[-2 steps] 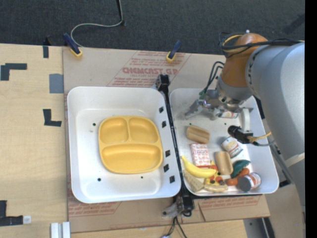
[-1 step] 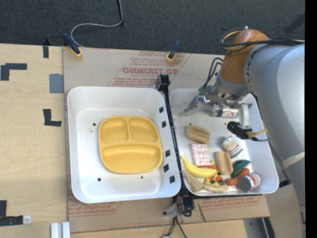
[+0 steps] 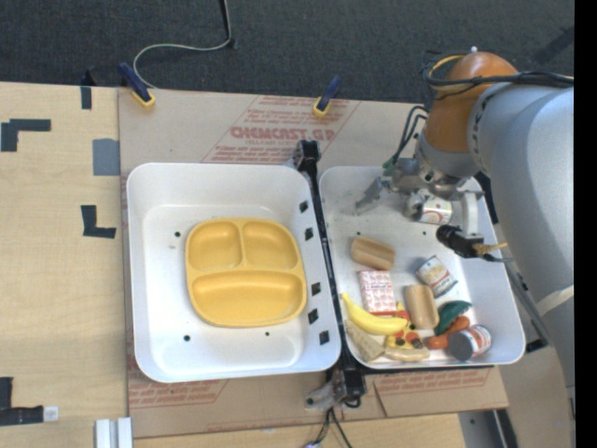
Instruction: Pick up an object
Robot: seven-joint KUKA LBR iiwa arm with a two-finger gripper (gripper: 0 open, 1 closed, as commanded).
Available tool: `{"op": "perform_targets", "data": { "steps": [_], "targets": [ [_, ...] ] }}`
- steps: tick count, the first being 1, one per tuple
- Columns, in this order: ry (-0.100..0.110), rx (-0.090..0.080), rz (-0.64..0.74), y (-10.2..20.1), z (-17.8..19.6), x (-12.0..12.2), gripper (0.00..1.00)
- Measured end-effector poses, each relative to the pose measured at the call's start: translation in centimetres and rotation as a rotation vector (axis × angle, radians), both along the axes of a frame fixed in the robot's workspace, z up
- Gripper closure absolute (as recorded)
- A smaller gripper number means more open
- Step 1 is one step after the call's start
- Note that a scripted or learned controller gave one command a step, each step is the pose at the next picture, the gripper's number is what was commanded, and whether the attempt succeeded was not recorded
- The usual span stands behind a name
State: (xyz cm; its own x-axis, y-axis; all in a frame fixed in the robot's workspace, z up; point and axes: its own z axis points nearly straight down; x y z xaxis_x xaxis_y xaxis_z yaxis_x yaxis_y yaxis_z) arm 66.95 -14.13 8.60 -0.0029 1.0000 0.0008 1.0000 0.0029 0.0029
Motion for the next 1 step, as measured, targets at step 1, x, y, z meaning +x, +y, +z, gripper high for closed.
{"op": "perform_targets", "data": {
  "steps": [1],
  "targets": [
    [0.0,-0.003,-0.004,-1.27,0.07,-8.75,0.0]
  ]
}}
